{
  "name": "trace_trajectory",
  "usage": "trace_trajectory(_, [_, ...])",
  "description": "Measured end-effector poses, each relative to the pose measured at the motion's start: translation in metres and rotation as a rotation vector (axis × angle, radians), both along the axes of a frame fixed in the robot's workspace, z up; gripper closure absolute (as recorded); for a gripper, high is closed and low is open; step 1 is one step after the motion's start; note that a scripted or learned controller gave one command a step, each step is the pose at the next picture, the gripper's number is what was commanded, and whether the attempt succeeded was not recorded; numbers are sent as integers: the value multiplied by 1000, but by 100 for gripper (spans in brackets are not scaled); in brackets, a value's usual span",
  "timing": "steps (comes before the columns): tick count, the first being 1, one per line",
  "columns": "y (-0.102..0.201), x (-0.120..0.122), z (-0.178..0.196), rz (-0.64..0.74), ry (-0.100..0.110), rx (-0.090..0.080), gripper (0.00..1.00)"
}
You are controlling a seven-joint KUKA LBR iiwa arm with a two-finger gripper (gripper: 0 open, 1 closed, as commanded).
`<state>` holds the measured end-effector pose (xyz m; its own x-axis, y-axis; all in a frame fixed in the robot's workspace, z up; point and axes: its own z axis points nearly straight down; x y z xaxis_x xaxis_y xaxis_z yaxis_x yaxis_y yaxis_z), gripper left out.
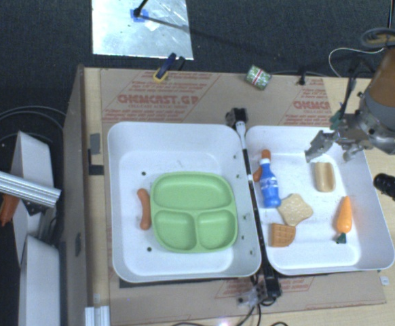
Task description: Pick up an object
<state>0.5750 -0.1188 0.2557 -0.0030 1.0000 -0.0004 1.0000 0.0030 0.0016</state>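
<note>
White right bin (370,250) holds a carrot (344,216) lying near-upright, leaf end toward the camera; gripper (333,143) spread, grasping nothing.

Tray (194,221) in left bin (177,136)

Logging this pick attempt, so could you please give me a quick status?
Two-finger gripper open, holding nothing, above right white bin. Tan hot-dog bun just below it. Nothing blocking.

foil sheet (142,17), green can (258,77), cables (21,124)
</note>
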Motion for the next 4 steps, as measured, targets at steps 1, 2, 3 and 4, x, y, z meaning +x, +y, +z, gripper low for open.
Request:
trace_trajectory(1, [31,-36,-112,-2,3,1,0])
trace_trajectory(2, [28,-75,-171,-2,0,0,0])
trace_trajectory(3, [29,-2,-171,0,-1,0,0])
trace_trajectory(4, [26,-17,-171,-2,1,0,0])
